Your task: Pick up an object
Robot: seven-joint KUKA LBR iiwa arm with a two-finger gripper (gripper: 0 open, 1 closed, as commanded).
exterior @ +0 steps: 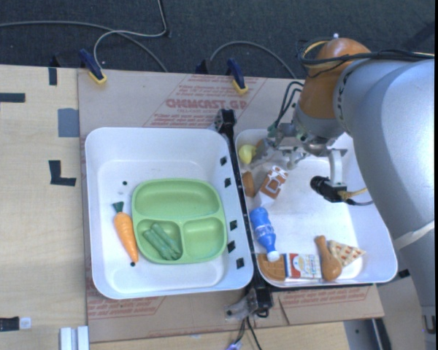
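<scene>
One pizza slice (pixel 346 253), one blue bottle (pixel 263 230), one carrot (pixel 125 235).

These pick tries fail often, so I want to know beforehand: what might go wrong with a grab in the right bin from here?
The tool hovers among a yellow ball, a small carton and the bin wall; it may nudge them or strike the wall. The carton lies tilted, so it could slip.

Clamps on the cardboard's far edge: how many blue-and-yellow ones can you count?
2. The left clamp grips the far edge near the cardboard's left corner; the right clamp sits further right, above the gap between the bins. The arm may hide others.
</scene>
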